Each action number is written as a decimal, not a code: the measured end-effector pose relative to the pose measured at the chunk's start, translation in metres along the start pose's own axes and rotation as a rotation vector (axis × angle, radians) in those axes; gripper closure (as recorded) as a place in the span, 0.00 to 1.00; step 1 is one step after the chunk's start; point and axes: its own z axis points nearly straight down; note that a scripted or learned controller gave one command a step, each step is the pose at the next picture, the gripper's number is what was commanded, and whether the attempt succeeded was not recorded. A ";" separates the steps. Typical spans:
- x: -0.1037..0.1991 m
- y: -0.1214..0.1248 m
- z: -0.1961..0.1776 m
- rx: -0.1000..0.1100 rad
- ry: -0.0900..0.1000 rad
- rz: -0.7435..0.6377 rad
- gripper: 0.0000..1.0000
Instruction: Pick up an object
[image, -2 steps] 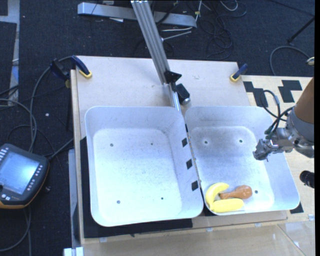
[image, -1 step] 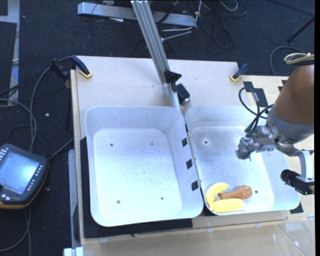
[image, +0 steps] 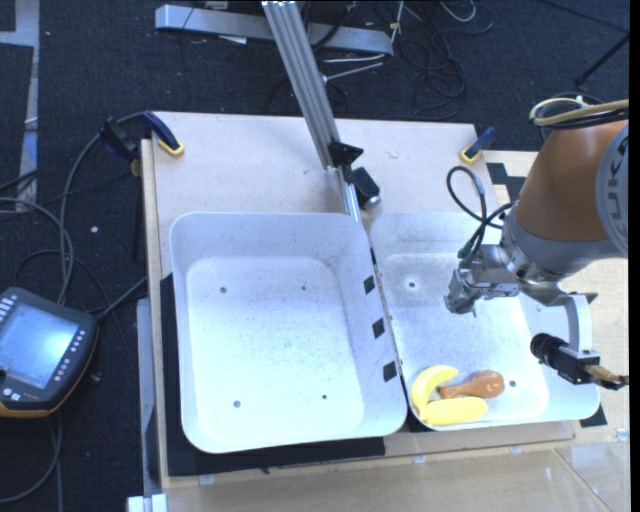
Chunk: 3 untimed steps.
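Camera view: both bins are seen from above.
Gripper (image: 462, 298): positioned over the right bin (image: 420, 240); finger state cannot be told.
Banana (image: 440, 395): located at the bin's near edge, well apart from the gripper.
Brown object (image: 478, 383): laid touching the banana.

The arm (image: 585, 190) has a bulky, rounded orange band with a grey shell beneath it, narrowing to a grey metal wrist. A black cable (image: 470, 195) loops off the wrist's side. The gripper (image: 462, 298) is small, grey and metallic. A white bracket carries a black cylindrical fitting (image: 560, 355).
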 end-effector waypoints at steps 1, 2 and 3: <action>0.048 -0.006 -0.001 0.000 0.000 -0.001 1.00; 0.098 -0.003 -0.011 0.000 0.000 0.000 1.00; 0.144 0.002 -0.001 0.001 0.000 0.000 1.00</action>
